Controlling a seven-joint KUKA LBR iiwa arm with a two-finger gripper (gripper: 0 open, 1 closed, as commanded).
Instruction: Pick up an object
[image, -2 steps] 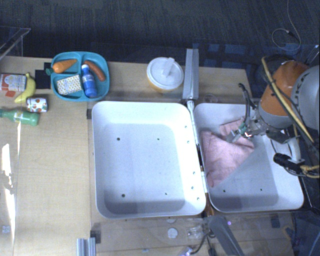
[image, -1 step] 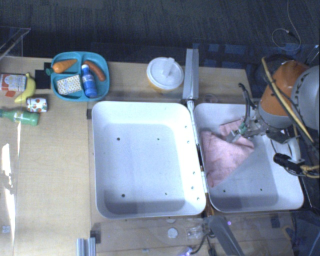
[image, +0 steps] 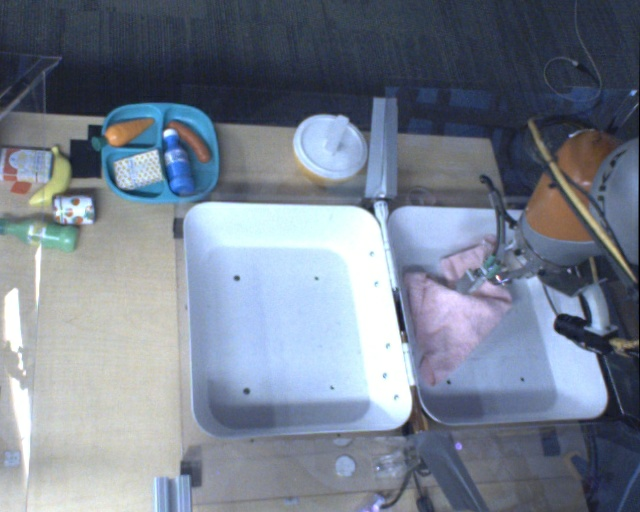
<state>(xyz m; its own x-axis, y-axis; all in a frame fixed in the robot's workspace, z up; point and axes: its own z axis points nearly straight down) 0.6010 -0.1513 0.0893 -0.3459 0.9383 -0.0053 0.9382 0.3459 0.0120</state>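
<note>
Pink cloth (image: 452, 312) lies crumpled against the right bin's (image: 570, 400) left wall. Gripper (image: 487, 274) sits at its raised upper fold; finger state cannot be determined. Cloth judged light, limp, non-fragile; a raised fold offers best purchase.

A robotics lab, by the look of it: a pale wooden desk (image: 90, 350) carries two white bins (image: 290, 320), a grey-and-orange robot arm (image: 575, 200) reaches in at the right of the frame, and toy food fills a blue tray (image: 160, 150) upper left.
</note>
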